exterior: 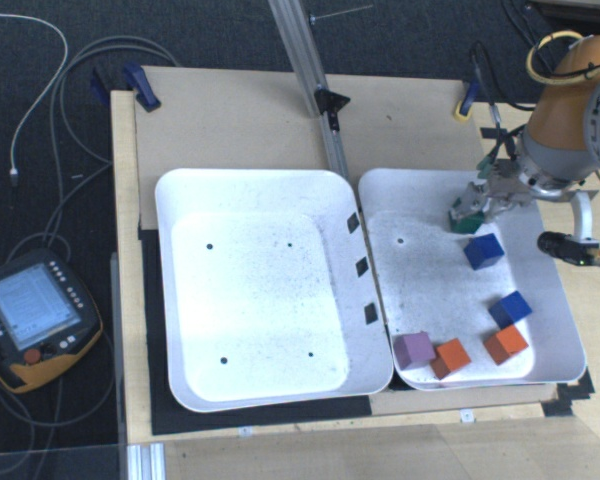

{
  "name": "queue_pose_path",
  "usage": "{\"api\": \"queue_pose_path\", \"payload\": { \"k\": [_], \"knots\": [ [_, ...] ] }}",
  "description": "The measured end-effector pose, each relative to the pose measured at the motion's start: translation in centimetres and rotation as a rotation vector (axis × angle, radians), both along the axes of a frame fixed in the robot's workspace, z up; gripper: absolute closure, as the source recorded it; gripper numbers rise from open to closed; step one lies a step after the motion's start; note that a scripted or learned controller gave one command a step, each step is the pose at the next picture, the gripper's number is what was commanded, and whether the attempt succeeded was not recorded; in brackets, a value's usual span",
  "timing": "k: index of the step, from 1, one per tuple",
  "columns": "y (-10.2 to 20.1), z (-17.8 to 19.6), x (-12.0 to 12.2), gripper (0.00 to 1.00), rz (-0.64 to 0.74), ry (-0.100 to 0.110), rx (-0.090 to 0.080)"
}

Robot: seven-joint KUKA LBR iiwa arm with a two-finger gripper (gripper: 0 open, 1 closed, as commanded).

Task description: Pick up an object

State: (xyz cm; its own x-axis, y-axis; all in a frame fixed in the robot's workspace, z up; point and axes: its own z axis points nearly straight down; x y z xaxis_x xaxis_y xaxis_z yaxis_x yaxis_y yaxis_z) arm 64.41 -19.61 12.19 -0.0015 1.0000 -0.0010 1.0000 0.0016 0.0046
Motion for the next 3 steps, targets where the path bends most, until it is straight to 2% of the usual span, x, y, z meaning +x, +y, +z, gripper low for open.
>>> {"api": "queue_pose_path", "payload": {
  "k": [1, 2, 3],
  "knots": [
    [7.4, -0.8, 0.6, 1.00, 0.006, 0.008, 0.005],
    [6.9, -0.8, 0.5, 0.00, 0.000, 0.007, 0.003],
    [7.0, 0.4, 0.6, 1.00, 0.001, 0.005, 0.004]
  ]
}}
